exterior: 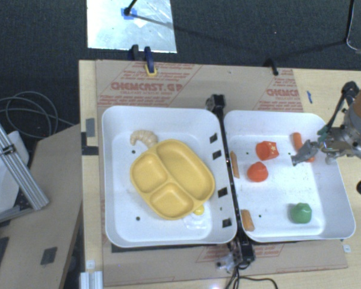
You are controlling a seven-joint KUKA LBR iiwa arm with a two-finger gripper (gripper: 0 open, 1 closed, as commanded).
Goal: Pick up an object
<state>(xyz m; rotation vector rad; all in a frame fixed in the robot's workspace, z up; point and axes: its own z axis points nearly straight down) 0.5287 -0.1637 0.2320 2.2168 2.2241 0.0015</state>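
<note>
Arm (358,122) cut off at right edge; pincer (303,155) partly hides an orange piece (311,156)

Text I can read: "CHEMCAST GP" in red capitals, printed on the brown board (168,80) under my bins, at far left. The same red mark repeats at far right (283,92), set at a slant, its letters only partly legible to me. Nothing else here is legible to me.

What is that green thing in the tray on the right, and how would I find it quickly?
Start at the right-hand white bin, the one the gripper reaches into. Look toward its near right corner: a small green object lies there alone. It is the sole green item; its neighbours are red or orange.
</note>
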